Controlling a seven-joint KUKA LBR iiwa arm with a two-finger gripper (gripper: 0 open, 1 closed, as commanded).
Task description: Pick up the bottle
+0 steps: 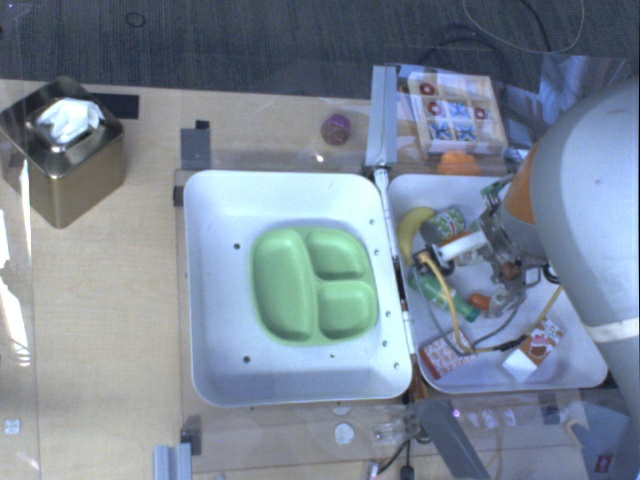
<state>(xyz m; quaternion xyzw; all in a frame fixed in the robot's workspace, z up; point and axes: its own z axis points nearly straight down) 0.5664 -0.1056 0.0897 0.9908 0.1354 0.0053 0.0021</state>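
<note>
Red-and-white packet (443,354) and white block (519,366) nearest, lower right | green bottle (432,288), as I judge it, lies on its side mid right bin (575,366), below the banana (412,226) | my gripper (497,273) low, just right of it; open or closed, cannot tell | bottle not lifted; grasp and lift remain

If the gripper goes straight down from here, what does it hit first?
Probably the green bottle lying in the right bin, just under the gripper; depth is unclear from this slanted view.
</note>
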